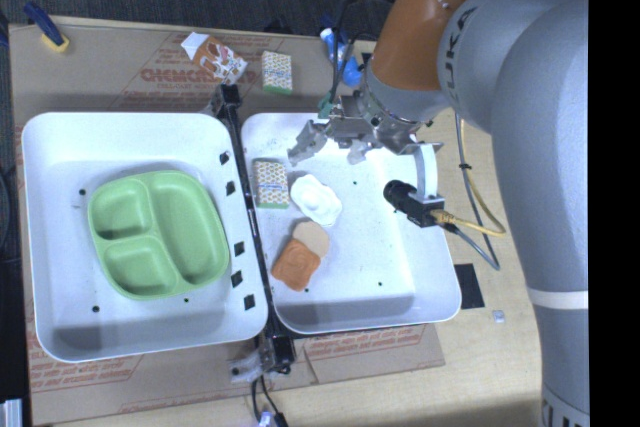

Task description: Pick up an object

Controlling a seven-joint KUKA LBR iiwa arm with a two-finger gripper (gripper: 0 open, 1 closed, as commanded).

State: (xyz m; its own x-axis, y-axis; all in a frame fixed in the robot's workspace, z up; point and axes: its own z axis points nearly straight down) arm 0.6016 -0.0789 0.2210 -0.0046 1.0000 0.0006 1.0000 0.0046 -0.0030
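White plastic walls crowd what we must pick from: a patterned packet [269, 183], a white lump [318, 200] and an orange-brown piece [299, 258] sit close together by the right bin's [430, 290] left wall. Our gripper [345, 137] hangs above that bin's back part, apart from them; whether the fingers are open we cannot tell. We judge a descent could nudge neighbours or catch the wall. The left bin [50, 315] holds a green tray [157, 233]. Cardboard covers the tabletop [150, 65], and dark floor lies behind it.

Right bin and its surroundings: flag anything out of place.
Two small packets lie on the cardboard behind the bins, outside both. In the right bin, a patterned packet sits against the left wall.
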